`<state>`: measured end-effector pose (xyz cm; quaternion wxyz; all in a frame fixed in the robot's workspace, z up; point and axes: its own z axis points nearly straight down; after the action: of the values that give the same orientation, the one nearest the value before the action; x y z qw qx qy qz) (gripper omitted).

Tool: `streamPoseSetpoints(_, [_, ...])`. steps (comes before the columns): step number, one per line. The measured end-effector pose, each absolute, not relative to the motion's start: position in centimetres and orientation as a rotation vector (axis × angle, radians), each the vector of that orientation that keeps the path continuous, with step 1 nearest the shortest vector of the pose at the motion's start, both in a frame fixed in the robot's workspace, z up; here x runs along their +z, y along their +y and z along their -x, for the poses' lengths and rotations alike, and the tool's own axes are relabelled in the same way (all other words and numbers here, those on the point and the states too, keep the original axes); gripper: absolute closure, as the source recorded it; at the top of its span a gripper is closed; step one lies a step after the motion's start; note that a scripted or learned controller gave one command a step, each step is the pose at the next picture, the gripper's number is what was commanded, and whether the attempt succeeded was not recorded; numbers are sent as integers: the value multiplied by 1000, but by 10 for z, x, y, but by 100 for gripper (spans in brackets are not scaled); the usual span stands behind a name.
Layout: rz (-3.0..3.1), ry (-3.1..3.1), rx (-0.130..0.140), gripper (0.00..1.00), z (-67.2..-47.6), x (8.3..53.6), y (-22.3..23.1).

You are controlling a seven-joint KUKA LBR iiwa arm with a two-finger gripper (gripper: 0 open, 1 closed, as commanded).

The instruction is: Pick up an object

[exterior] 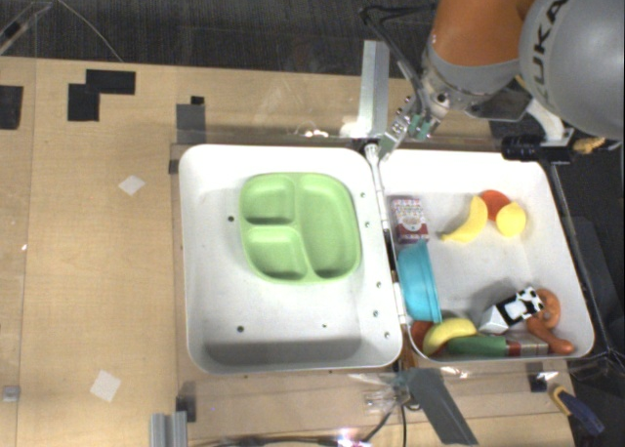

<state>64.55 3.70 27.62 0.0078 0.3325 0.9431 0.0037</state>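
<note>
We see the arm (pixel 508 16) reaching in from the right at the far side of the surface (pixel 88 269), its orange band and grey wrist hanging above the far edge of the two white bins. The gripper (pixel 405 131) sits low at the far end of the wall between the bins, tilted down toward the left, with nothing visible between its tips; it is small and partly blurred, so we cannot tell whether it is spread or pressed together. The left bin (pixel 210 328) carries a green divided tray (pixel 298 225) lying flat near its middle. The right bin (pixel 547 240) holds the loose objects. A small carton with a red label (pixel 408 219) stands against the left wall of that bin, and just nearer to us a blue curved dish (pixel 418 279) lies along the same wall. Toward the far right of the bin a yellow banana (pixel 467 223) rests beside an orange-red ball (pixel 493 201) and a yellow lemon-like piece (pixel 511 221), the three close together. Along the near edge we find a second yellow banana (pixel 447 332) touching a green vegetable-shaped piece (pixel 479 345), with a black and white toy (pixel 516 308) and an orange curved piece (pixel 552 310) just to their right. All of these lie well apart from the gripper.
</note>
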Motion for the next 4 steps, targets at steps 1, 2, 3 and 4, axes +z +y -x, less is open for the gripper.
streamPoseSetpoints(1, [-1029,2943,17,100,-647,289,38])
streamPoseSetpoints(2, [-1032,2960,7,100,-657,279,76])
streamPoseSetpoints(3, [-1072,2948,7,100,-660,256,129])
streamPoseSetpoints(4, [-867,3011,9,100,-660,255,175])
